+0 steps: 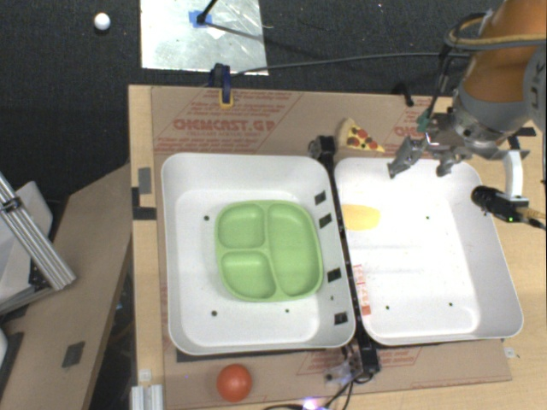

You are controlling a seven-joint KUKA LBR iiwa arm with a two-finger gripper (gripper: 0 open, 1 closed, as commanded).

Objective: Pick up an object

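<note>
Looks light, thin and probably soft, that yellow piece (pixel 360 218) lying flat at the left edge of the right bin (pixel 444 306), so best pinched across its narrow width from straight above. Sits well left of and below the gripper (pixel 424 155), which hovers over the bin's far rim, fingers spread apart with nothing between them.

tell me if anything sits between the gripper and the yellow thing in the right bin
Nothing visible does. The gripper hangs above the right bin's far edge, and the yellow object lies apart on bare white floor toward the divider.
</note>
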